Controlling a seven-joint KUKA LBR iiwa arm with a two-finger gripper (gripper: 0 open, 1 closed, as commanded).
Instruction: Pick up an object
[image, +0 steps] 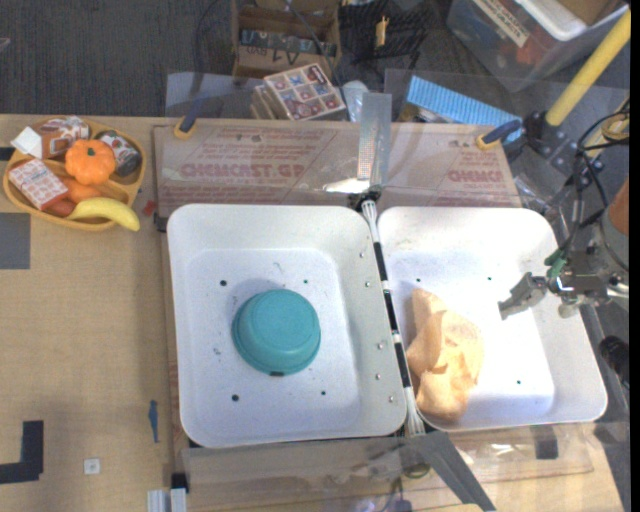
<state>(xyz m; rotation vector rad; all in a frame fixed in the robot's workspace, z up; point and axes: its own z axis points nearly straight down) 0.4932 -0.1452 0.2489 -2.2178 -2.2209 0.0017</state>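
Note:
A teal bowl (277, 331) lies upside down in the middle of the left bin (200, 240). A crumpled peach-orange cloth (445, 353) rests in the right bin (470, 235), against its left wall near the front. My gripper (541, 303) hangs over the right side of the right bin, well to the right of the cloth and apart from it. It is open, and only the white bin floor shows between its fingers. The arm comes in from the right edge.
A yellow dish (20, 195) of toy food, with a banana (106, 211) and a small pumpkin (91, 161), sits on the bench at the far left. A metal divider (381, 275) runs between the bins. Boxes and cables lie behind the bench.

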